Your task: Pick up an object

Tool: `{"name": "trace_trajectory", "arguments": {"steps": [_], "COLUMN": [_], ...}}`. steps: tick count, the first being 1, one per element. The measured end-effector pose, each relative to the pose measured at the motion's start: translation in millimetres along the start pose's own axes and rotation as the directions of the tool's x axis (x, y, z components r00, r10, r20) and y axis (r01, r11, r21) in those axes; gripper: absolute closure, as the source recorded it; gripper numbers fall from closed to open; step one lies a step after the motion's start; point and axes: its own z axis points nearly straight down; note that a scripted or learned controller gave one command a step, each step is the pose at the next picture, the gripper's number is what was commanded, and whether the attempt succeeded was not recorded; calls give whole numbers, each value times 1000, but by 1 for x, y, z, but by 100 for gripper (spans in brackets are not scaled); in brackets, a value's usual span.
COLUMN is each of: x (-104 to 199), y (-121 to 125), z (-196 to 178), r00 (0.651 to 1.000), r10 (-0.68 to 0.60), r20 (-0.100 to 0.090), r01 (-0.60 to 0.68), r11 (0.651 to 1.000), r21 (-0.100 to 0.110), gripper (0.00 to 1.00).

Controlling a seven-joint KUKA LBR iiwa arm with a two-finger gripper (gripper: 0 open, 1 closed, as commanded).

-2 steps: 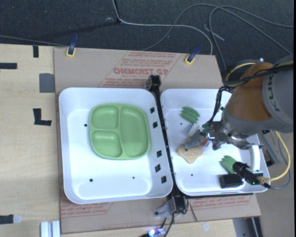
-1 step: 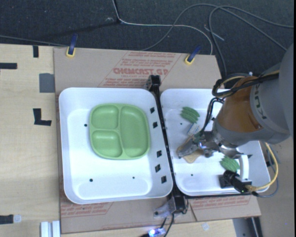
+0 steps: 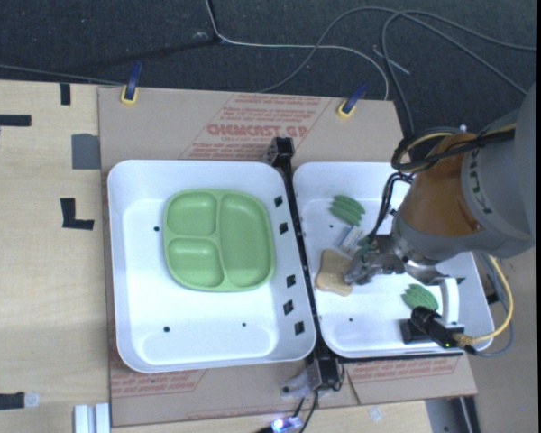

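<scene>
I see a green three-compartment plate (image 3: pixel 219 240) lying flat in the left white bin (image 3: pixel 131 332), brown cardboard sheet (image 3: pixel 252 124) under both bins, wooden desk (image 3: pixel 36 269) beneath, dark carpet (image 3: pixel 90 16) with grey cables (image 3: pixel 279 45) behind

one fixed overhead camera, slanted down, both white bins (image 3: pixel 126 242) framed, arm (image 3: pixel 469 197) entering from right
</scene>
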Motion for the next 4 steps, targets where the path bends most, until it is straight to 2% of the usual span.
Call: {"name": "trace_trajectory", "arguments": {"steps": [1, 3, 4], "x": [-9, -4, 51], "y": [-4, 6, 13], "z": [-52, -135, -139], "r00": [1000, 1000, 1000], "r10": [2, 0, -4], "r20": [2, 2, 1], "r01": [-2, 0, 4], "r11": [1000, 1000, 1000], "r21": [-6, -6, -3], "gripper": [100, 100, 100]}}
